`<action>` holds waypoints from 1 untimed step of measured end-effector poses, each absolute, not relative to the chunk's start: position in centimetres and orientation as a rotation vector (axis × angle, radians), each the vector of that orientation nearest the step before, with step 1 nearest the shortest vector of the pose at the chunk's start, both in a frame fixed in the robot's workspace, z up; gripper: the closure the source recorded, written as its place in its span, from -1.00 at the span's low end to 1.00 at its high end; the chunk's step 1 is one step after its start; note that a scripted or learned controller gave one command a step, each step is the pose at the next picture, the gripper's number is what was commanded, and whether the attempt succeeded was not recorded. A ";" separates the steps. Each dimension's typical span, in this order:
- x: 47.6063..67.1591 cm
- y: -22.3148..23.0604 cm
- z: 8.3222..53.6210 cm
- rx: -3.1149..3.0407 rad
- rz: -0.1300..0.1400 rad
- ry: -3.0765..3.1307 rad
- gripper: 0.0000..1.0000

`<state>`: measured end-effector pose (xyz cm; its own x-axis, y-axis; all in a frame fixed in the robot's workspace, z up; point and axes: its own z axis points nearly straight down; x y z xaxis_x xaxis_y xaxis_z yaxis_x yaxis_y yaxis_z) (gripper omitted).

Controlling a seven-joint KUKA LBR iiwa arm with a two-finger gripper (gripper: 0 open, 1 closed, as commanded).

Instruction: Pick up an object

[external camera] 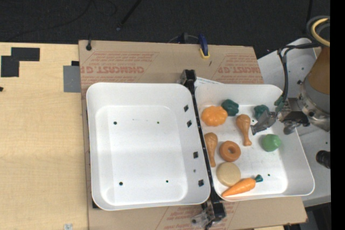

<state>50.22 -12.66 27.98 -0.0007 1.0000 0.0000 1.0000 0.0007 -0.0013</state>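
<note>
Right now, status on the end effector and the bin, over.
End effector low over right bin, nothing seen between fingers. Green ball and teal piece closest. Drumstick, donut crowd nearby.

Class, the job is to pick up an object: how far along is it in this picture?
Done: the gripper has reached the right bin, near the green ball and a dark teal piece. In hand: nothing visibly between its fingers. Left: grasping and lifting; the carrot and doughnut lie untouched.
</note>
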 end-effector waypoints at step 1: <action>50.2 -12.7 28.9 -2.218 0.003 -2.220 1.00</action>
<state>50.21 -12.73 28.93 -0.0008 1.0000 0.0008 1.0000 0.0008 -0.0039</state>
